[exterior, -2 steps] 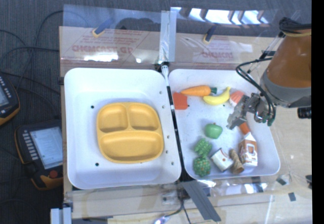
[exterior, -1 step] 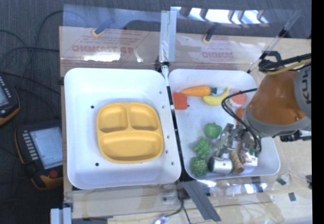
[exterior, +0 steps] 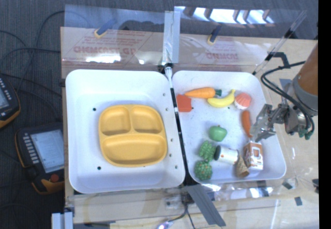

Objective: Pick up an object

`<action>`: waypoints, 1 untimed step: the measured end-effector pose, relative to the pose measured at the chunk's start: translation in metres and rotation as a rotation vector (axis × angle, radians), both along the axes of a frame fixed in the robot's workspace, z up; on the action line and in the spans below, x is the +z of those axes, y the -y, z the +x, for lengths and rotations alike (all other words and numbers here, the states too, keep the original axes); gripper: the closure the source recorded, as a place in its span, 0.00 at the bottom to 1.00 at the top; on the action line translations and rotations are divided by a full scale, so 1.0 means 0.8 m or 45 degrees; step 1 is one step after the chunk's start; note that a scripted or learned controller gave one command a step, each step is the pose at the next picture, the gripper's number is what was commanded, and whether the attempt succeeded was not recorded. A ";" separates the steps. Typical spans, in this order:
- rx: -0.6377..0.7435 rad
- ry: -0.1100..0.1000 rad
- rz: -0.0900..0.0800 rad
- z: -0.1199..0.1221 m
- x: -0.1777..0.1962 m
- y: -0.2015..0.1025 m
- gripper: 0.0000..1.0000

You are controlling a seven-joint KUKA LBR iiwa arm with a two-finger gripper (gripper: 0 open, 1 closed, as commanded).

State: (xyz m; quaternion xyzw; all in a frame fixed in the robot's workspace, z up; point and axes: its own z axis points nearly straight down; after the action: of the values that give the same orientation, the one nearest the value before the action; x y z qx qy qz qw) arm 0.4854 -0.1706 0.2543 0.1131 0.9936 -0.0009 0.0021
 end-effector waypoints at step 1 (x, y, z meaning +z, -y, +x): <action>-0.075 -0.007 0.005 -0.002 -0.146 -0.027 1.00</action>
State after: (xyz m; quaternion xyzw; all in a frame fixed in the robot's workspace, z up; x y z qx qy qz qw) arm 0.4842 -0.1491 0.1375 0.1424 0.9898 0.0006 -0.0007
